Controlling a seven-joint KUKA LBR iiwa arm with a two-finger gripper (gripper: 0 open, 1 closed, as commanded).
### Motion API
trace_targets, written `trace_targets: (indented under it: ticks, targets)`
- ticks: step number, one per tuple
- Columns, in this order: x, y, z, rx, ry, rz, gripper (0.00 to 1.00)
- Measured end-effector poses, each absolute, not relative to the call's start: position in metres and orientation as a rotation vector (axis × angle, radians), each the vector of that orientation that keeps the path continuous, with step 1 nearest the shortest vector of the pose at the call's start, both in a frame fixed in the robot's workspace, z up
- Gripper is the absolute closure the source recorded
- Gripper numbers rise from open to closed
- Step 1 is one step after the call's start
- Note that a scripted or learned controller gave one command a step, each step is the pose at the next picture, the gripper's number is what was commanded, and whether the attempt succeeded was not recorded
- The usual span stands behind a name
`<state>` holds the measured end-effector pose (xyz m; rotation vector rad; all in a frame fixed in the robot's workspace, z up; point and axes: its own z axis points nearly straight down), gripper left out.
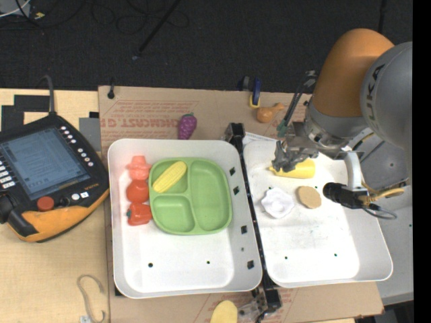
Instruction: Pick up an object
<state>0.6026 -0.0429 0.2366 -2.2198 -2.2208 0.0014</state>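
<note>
End effector (pixel 291 159) low in right bin (pixel 337 264), touching yellow block (pixel 300 171), grip state indeterminate, white cloth (pixel 277 202) and tan disc (pixel 309 197) nearby

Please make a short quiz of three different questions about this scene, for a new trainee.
1. True or false: the green divided plate lies in the left bin.
2. Which item lies on the plate? A) purple grapes B) corn cob C) tan disc
3. Fill in: the gripper is over the ___ block.

Key: 1 true. 2 B, the corn cob. 3 yellow.
</note>
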Motion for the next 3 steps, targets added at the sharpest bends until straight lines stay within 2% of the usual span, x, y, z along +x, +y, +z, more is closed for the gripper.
trace_targets:
  ticks: [3]
  targets:
    - [0.604, -0.039, 0.22, -2.22, -2.219, 0.005, 1.0]
